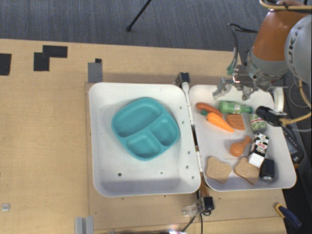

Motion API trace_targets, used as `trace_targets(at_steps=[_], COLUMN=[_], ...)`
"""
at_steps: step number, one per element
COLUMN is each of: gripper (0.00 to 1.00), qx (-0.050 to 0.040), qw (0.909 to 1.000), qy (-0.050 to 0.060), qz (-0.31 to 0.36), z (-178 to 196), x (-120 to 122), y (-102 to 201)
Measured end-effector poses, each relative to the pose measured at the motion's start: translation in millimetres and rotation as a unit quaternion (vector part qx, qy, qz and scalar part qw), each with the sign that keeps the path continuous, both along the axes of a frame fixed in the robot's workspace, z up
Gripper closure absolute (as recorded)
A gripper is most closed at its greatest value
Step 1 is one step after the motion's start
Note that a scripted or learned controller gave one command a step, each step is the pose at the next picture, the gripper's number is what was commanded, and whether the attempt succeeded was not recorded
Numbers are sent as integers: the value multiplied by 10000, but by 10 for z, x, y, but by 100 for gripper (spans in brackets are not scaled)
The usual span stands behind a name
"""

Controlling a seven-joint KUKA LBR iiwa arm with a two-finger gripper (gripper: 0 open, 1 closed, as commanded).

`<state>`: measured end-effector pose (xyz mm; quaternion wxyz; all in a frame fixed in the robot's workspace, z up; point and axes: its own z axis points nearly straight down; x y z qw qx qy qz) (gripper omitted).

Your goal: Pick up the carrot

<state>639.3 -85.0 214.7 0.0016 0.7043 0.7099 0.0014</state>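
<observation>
1. two shallow white bins sit side by side on a light wooden table (44, 130); left bin (105, 179), right bin (282, 179). a narrow hinge-like strip runs between them.
2. table surface: pale wood grain, with black block-shaped marks (48, 56) at upper left and a small grey bracket (95, 72) by the left bin's far corner.
3. room: dark grey ribbed carpet (73, 9) beyond the table's far edge; a thin dark rod lies slanted across it.
4. left bin holds a teal divided plate (145, 128), three compartments, tilted relative to the bin walls.
5. carrot (219, 123) lies in the right bin, upper-left part, pointing toward lower right, just beside a red-orange sausage-like item (208, 108) and a brown cracker-like piece (237, 122).
6. also in right bin: green bottle (235, 107), two bread slices (218, 169), small carton (258, 150).
7. arm (273, 38) enters at upper right; pincer (234, 87) hangs over the bin's far edge, apart from the carrot, fingers spread, nothing between them.
</observation>
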Motion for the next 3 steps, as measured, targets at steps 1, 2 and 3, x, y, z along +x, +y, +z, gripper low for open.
trace_targets(at_steps=[1,2,3], gripper=[0,100,100], qx=[-11,-4,20], qw=[9922,9920,9990], qy=[-35,-74,-19], qz=[1248,1257,-455], z=[-1261,-1134,-271], x=[-314,-285,-556], y=[12,36,689])
